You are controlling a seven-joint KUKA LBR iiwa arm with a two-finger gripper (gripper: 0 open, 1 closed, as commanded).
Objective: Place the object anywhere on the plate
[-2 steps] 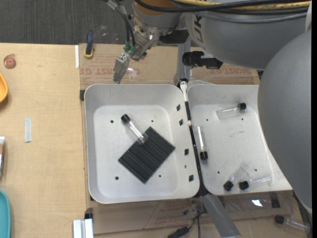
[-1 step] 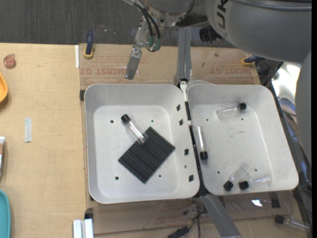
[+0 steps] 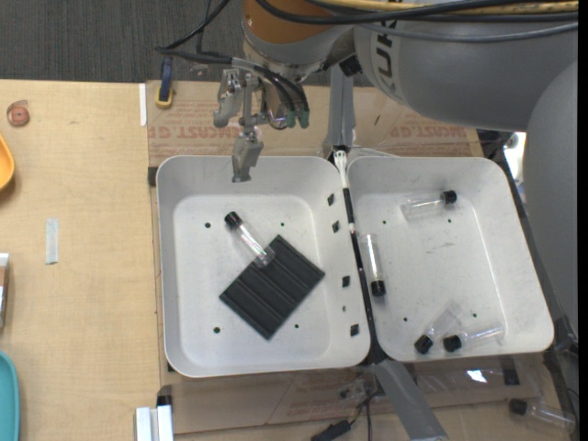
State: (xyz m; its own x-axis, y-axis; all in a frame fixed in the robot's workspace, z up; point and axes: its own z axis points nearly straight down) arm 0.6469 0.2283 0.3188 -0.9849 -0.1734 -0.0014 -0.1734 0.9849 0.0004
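Observation:
A black ribbed plate (image 3: 273,286) lies flat in the middle of the left bin (image 3: 184,338), turned at an angle. A clear tube with a black cap (image 3: 248,239) lies slanted behind it, cap end toward the back left. Its other end rests on the plate's upper corner. My gripper (image 3: 243,162) hangs over the back rim of the left bin, well above and behind the tube, with nothing seen in it.
The right bin (image 3: 514,246) holds several more clear capped tubes: one at the back (image 3: 428,208), one along its left wall (image 3: 372,266), and two at the front right (image 3: 455,336). Cables hang beside the gripper. A tan bench stretches to the left.

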